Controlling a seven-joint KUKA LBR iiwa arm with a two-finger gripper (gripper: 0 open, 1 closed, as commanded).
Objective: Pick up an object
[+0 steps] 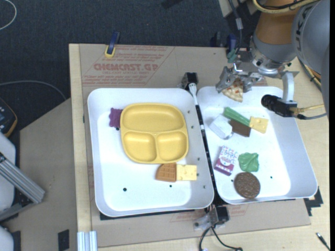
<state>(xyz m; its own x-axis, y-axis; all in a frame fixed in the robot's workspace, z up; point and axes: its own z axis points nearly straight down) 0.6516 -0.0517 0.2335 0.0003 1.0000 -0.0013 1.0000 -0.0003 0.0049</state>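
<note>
Raised over the far edge of the right bin (306, 156), gripper (236, 83) with jaws closed on a pizza slice (234, 92) — seemingly lifted clear of the bin floor, though hard to judge. Nearby below — green stick (236, 114), cheese wedge (258, 124), brown cookie (246, 185).

Fingers (234, 86) over pizza slice (234, 93), right bin's (303, 156) far corner.

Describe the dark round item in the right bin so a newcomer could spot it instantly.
Start at the right bin and go to its near edge. The brown disc lies there, just below the green leaf piece. It is the only round, dark brown item in that bin.
</note>
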